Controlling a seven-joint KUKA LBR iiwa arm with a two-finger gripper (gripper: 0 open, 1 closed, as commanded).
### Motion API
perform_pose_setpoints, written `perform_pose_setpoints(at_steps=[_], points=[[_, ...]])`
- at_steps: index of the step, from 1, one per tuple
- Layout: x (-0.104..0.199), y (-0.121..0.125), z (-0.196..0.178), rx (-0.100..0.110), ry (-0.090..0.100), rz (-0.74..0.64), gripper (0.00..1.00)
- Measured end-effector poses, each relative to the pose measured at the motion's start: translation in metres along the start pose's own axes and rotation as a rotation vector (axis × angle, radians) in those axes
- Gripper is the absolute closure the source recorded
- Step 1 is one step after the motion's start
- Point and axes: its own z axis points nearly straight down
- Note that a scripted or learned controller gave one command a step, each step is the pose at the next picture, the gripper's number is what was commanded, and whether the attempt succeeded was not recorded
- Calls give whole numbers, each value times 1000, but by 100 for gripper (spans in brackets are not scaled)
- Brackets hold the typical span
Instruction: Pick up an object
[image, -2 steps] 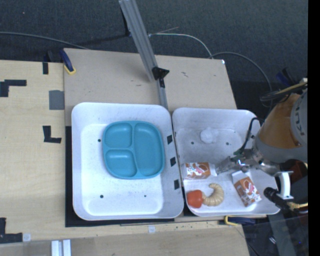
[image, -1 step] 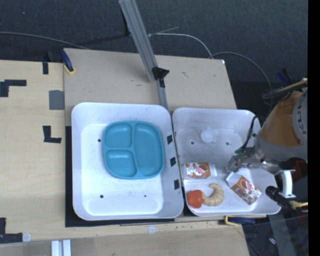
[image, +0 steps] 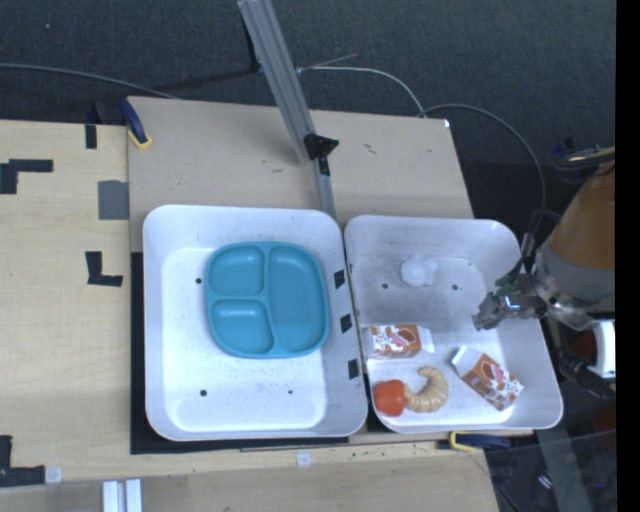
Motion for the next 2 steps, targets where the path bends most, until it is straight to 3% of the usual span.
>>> perform_pose_setpoints(at_steps=[2], points=[[1,3,-95,-1,0,-2,100]])
